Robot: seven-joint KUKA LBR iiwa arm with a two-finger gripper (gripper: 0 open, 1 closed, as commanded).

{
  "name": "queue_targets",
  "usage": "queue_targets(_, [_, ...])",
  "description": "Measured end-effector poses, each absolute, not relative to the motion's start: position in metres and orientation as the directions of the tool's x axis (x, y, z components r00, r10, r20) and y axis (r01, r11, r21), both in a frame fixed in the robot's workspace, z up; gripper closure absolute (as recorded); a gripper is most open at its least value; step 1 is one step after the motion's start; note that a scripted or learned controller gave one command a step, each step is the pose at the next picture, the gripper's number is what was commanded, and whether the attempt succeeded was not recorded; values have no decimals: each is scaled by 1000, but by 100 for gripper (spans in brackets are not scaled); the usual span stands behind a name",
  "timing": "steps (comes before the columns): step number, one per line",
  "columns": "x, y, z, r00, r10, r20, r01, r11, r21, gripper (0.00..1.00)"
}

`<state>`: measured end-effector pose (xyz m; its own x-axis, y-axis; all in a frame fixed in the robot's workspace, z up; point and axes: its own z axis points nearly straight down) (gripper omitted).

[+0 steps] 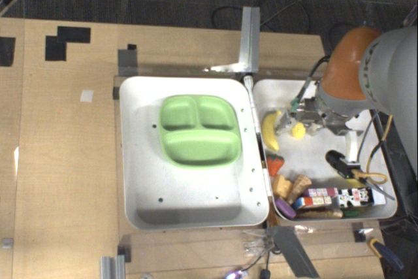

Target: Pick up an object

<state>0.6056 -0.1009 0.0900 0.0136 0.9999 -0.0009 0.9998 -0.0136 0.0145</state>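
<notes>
right now my pincer hangs low over the back half of the right bin, reached in from the right under my grey arm and its orange band. whether it is wide or narrow i cannot tell from this slant; the wrist hides too much. a small yellow object lies on the bin floor just beside the pincer's tip, maybe touching it, though i cannot say that it is gripped. a banana lies just to the left of that object, close along the bin's left wall. nearer the front, an orange-red piece lies below the banana, then some brown pieces, and a purple thing in the front left corner. a long colourful box lies along the front wall. the left bin holds a green divided plate, set flat towards its back and well apart from my pincer. both bins rest side by side on the wooden tabletop.
</notes>
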Motion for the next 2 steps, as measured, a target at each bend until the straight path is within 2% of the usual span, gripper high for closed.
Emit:
queue_targets(1, [608,-99,103,14,1000,3,1000,-14,21,100])
queue_targets(2, [670,-51,187,-30,1000,0,1000,30,8,100])
